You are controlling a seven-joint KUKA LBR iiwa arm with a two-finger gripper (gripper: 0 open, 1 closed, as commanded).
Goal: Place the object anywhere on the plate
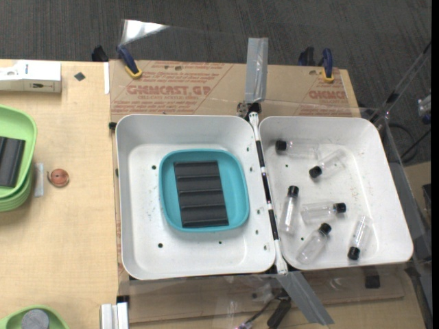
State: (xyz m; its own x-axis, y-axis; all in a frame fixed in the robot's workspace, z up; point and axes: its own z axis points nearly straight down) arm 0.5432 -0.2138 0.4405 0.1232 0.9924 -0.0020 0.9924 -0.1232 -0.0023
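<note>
Risks first. Six clear vials with black caps lay loose in the right bin (pixel 387 184), and I judged any of them could be the object.
- They were round and smooth, all on their sides. A pinch off the centre line would likely squirt one out sideways.
- Two were close together near the bin's middle: one vial (pixel 289 211) lay along the left wall and another vial (pixel 317 212) lay crosswise just beside it. Coming down on either could catch or knock its neighbour.
- The vial (pixel 311 245) near the front edge and the vial (pixel 357 235) toward the front right corner lay close to the sloped wall, which could block a jaw.
- Clear bodies read poorly against the white floor. Only the caps stood out, so a grasp aimed at a cap would be end-heavy.
- On release, a vial could roll. The teal plate (pixel 237 184) in the middle of the left bin (pixel 137 204) carried a black ridged insert (pixel 200 194), whose grooves might cradle it; on the plate's raised rim it could roll off.

Two more vials lay toward the back: a small one (pixel 287 144) near the back left corner and one (pixel 326 162) lying at a slant.

Jaws: I could not tell their state.
</note>
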